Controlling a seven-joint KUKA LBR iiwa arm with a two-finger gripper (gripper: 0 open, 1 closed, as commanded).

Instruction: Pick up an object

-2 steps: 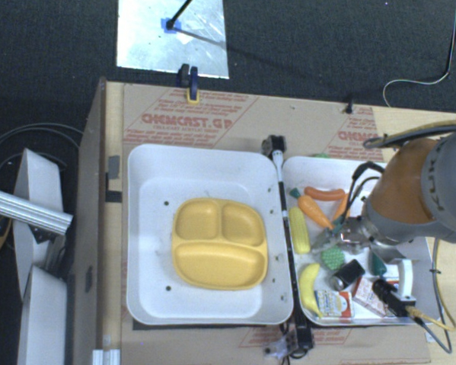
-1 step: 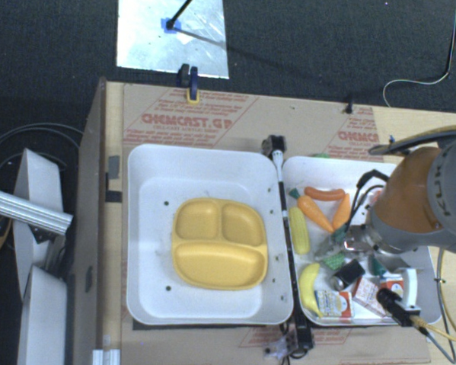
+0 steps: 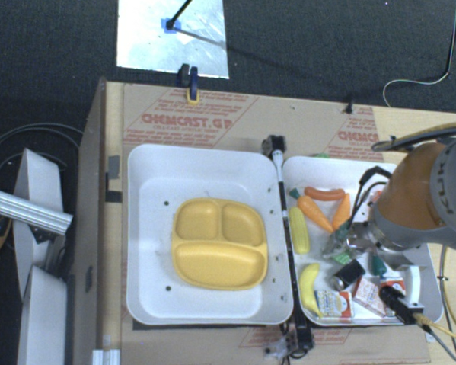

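- Small packets (image 3: 363, 293) and banana (image 3: 309, 282) at right bin's (image 3: 320, 169) front edge.
- Gripper (image 3: 345, 251) low among toys; finger state can't be told.
- Yellow divided plate (image 3: 219, 242) in left bin (image 3: 146, 212).

yellow divided plate (image 3: 219, 242) in left bin (image 3: 146, 212)

Light falls evenly from above, bright enough that the two shallow white plastic bins (image 3: 213, 166) wash out toward their rims and cast only thin, soft shadows on the brown cardboard-covered tabletop (image 3: 239, 117). A crinkled silver foil sheet (image 3: 173, 30) on the dark carpet glares almost to white. The picture is low in resolution and slightly soft and grainy throughout, so the small packets in the right bin blur together.
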